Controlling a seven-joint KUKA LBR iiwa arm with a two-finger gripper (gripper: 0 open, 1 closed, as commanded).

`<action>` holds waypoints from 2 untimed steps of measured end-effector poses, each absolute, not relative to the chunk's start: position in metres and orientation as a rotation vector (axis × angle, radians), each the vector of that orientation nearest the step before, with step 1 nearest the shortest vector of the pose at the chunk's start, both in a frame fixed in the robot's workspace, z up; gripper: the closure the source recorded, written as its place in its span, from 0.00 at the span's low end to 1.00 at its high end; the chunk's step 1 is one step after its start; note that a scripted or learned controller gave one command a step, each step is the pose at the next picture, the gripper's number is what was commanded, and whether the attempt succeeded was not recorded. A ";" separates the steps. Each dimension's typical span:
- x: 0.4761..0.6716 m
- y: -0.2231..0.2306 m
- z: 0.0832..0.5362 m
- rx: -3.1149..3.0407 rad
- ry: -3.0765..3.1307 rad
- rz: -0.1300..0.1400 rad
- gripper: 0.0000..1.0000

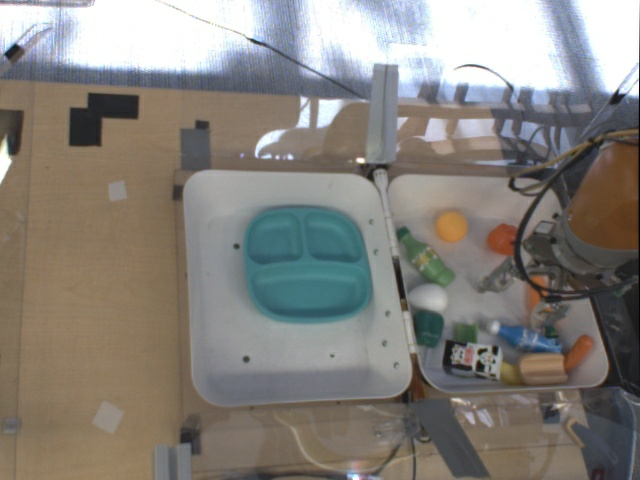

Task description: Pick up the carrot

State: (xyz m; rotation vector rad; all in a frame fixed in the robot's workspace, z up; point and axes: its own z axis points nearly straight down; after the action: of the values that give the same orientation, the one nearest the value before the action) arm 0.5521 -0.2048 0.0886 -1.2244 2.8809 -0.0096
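The carrot (578, 351), a short orange tapered piece, lies in the right bin's near right corner, against a tan cylinder (543, 369). My gripper (522, 298) hangs low over the right bin (470, 196), up and to the left of the carrot. Its two metal fingers (496, 279) stand apart. A narrow orange strip (537, 288) shows between them, and I cannot tell what it is or whether it is gripped. The arm's orange band (610, 193) and cables hide the bin's right side.
The right bin also holds an orange ball (452, 227), a red-orange piece (503, 238), a green bottle (425, 257), a white egg (428, 297), a dark green cup (429, 326), a small carton (472, 359) and a blue item (528, 338). A teal divided plate (306, 264) lies in the left bin (215, 318).
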 end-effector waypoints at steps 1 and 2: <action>0.557 -0.204 0.103 -1.227 2.868 -0.022 1.00; 0.557 -0.204 0.103 -1.228 2.868 -0.021 0.00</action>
State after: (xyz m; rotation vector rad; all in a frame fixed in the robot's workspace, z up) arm 0.5565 -0.2037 0.1027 -1.2283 2.8682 -0.0206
